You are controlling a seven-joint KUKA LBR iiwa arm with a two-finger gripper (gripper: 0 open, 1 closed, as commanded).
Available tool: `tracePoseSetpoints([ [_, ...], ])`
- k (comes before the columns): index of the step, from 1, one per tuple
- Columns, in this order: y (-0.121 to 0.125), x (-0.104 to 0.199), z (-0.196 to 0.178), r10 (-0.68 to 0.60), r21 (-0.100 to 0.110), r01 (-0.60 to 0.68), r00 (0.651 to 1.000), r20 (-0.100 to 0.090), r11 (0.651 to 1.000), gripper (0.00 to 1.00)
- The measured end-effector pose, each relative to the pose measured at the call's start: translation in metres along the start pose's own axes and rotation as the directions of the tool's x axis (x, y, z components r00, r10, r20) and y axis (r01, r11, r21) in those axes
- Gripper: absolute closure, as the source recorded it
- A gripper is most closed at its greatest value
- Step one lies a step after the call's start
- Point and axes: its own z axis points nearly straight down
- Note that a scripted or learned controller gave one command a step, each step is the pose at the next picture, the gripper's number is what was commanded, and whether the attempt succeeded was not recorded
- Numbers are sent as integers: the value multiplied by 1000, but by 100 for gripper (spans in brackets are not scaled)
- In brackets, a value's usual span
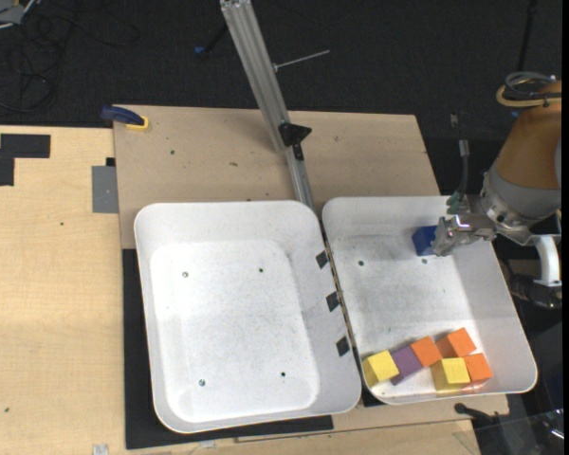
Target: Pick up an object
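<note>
— Where is your end effector (443, 237) at this moment?

— It is over the right bin (512, 297), near the far wall of that bin, and it reaches in from the right side. A blue block (423, 241) is just at its tip, on the left side of it. They look like they touch, but I cannot tell if the block is really between my fingers, and I cannot tell how far the end effector is open. The metal parts are too small and blurred there.

— And the other objects?

— They are all in the same right bin, in its near corner, well apart from the blue block. There is a yellow block (380, 366), a purple block (405, 365) beside it, an orange block (426, 352), a second yellow block (449, 373), and two more orange blocks (461, 341) (478, 366) close together.

— What is around this bin?

— The left bin (161, 230) stands just beside it, joined by black clips (332, 300). Both bins rest on the counter (218, 154). A tilted aluminium rail (258, 69) rises behind the bins.
</note>
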Motion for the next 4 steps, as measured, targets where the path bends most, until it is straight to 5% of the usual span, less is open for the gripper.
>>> tracePoseSetpoints([
  [2, -6, 3, -82, -5, 0, 5, 1000, 0, 1000, 100],
  [4, -46, 104, -58, -4, 6, 4, 1000, -2, 1000, 100],
])
